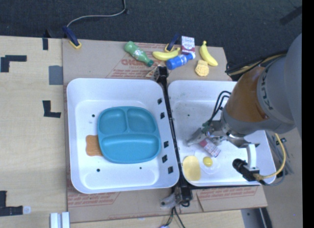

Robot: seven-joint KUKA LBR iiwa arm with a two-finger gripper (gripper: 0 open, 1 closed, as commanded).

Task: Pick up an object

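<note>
1. Arm [265, 94] reaching into right bin [186, 94] from the right.
2. Blue tray [129, 135] in left bin [78, 99], over an orange item [91, 145].
3. Gripper [203, 136] low over a pink-white packet [212, 148]; grip unreadable.
4. Yellow piece [191, 167] near front wall.

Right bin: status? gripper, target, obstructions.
Gripper low in right bin, over small pink-and-white packet. Grasp unconfirmed. Yellow pieces close by, near front wall.

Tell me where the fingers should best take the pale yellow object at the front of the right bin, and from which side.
Probably the pale yellow object is best gripped across its narrower width, coming straight down from above. It lies flat and elongated on the right bin floor, close to the front-left wall, so a sideways approach looks blocked.
</note>
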